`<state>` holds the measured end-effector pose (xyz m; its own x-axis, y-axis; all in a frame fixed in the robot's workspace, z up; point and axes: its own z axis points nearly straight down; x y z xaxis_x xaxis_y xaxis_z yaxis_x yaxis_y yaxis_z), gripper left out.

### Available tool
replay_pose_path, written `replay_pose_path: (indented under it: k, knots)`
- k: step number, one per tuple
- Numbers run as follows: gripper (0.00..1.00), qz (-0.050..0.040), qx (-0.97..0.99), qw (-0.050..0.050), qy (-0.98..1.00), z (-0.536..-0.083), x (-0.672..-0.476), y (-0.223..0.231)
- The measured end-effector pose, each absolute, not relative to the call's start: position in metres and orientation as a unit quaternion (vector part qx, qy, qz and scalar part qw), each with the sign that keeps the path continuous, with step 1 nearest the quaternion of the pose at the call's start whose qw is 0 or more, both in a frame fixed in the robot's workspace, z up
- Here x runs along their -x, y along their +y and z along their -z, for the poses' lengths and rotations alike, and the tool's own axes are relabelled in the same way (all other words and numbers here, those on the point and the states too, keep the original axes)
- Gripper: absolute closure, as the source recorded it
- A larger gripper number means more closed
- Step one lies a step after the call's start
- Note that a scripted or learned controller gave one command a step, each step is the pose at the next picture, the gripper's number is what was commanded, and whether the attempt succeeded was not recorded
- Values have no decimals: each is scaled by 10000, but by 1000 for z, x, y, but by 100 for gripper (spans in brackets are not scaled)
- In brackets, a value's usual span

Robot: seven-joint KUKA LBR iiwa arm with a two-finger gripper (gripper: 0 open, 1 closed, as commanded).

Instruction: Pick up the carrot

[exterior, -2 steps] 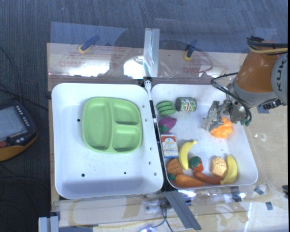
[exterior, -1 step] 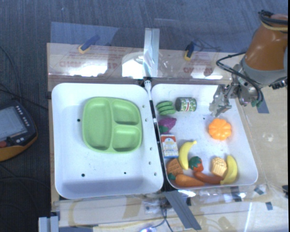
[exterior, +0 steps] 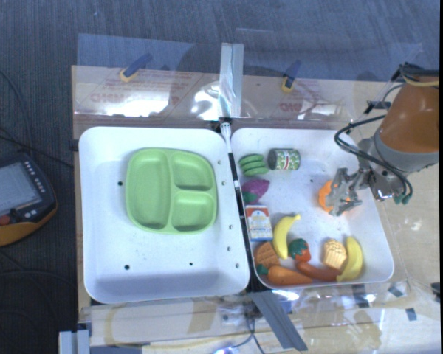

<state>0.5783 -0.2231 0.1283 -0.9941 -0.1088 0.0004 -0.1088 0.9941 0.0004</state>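
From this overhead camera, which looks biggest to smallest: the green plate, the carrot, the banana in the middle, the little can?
1. Green plate, by far.
2. Carrot and middle banana: too alike to rank.
3. Can, smallest.

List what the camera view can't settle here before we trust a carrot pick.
- Claw: too small and dark to tell open from shut; it covers part of an orange item, so that item's identity is unclear.
- Carrot: lies among neighbours at the right bin's near edge; its right end runs under a red piece.
- Arm: cut off by the frame's right side.
- Carton label: too small to read.
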Motion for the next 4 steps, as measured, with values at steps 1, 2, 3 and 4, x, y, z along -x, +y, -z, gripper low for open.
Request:
replay_pose_path:
  k: [1, 2, 3, 4]
  knots:
    - [100, 2, 692, -1, -9976, -113, -511, -210]
    - [100, -33, -287, -73, -9996, -284, -505, -224]
    - [100, 10, 1226, 16, -9925, -152, -499, -201]
    - [0, 3, 1227, 1, -9924, -153, -500, -202]
